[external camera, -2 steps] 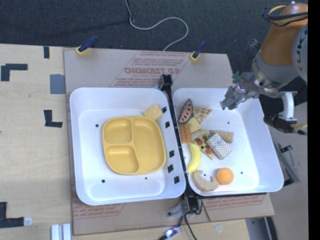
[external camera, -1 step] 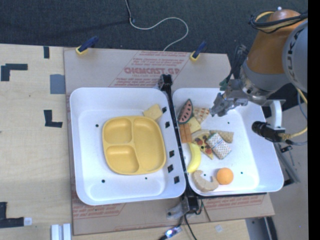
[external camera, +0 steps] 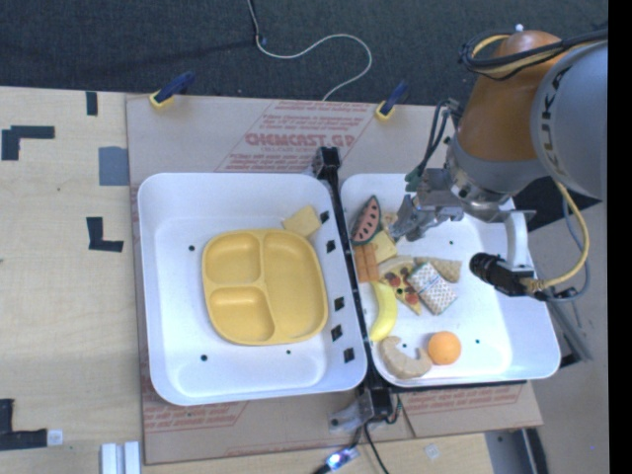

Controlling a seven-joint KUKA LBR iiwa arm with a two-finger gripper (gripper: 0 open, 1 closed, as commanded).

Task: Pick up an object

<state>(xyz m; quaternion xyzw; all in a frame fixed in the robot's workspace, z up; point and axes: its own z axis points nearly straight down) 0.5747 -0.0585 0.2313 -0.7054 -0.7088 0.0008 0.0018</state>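
My gripper point(external camera: 408, 223) hangs over the far left part of the right bin point(external camera: 494, 316), just right of a watermelon slice point(external camera: 366, 217). Below it lie a pale yellow block point(external camera: 383, 249), an orange cracker point(external camera: 365, 264), a pizza slice point(external camera: 401, 286) and a silver patterned packet point(external camera: 433, 289). A banana point(external camera: 383, 310) runs along the bin's left wall. Near the front sit a bitten bread ring point(external camera: 402, 358) and an orange point(external camera: 444, 348). Nothing visibly hangs from the gripper.
The left bin point(external camera: 168, 265) holds a yellow divided plate point(external camera: 265, 286) and a yellow cheese wedge point(external camera: 303, 221) at its far right. A black divider strip point(external camera: 339, 255) separates the bins. The arm's grey and orange body point(external camera: 513, 117) looms over the right bin's far side.
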